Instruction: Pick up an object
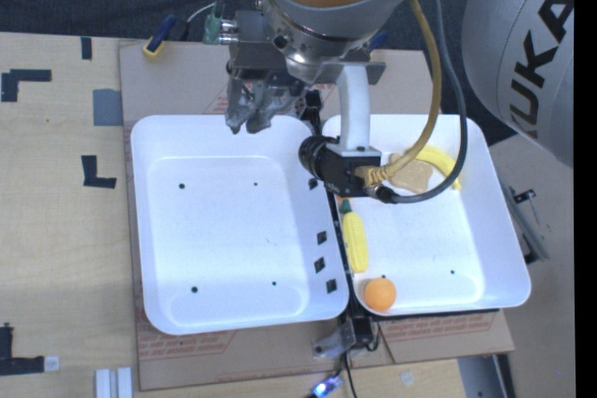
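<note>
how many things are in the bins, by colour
yellow: 2, the corn cob and the banana-like piece
orange: 1, the ball
tan: 1, the flat piece
total: 4, all in the right bin
</note>
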`<state>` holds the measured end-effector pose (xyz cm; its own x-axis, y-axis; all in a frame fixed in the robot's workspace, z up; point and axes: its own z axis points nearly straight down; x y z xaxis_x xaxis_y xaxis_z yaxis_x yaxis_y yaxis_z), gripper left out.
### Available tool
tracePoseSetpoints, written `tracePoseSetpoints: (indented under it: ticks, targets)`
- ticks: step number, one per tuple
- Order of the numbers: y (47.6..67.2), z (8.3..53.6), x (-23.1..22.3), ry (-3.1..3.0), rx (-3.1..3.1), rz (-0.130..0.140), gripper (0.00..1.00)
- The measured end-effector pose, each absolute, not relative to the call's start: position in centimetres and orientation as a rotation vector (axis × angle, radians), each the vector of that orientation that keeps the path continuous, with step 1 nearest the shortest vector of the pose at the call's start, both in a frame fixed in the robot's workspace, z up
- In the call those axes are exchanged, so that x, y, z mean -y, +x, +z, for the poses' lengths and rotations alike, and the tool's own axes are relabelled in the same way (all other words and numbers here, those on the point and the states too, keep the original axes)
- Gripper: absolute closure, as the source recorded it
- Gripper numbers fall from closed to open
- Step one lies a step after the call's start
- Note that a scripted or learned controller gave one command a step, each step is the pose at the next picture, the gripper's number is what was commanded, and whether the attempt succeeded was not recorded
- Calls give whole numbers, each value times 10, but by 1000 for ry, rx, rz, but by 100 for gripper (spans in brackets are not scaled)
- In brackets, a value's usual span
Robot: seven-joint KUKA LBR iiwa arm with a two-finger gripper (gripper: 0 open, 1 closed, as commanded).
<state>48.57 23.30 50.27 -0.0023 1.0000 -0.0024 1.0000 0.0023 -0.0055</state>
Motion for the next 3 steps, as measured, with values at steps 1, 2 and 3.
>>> tracePoseSetpoints:
  ticks: [1,2,3]
  targets:
    - [502,536,-234,-2220,2224,-3,100]
    - [482,423,-233,-2217,2219,21,100]
    - [483,439,-234,-2216,2224,5,100]
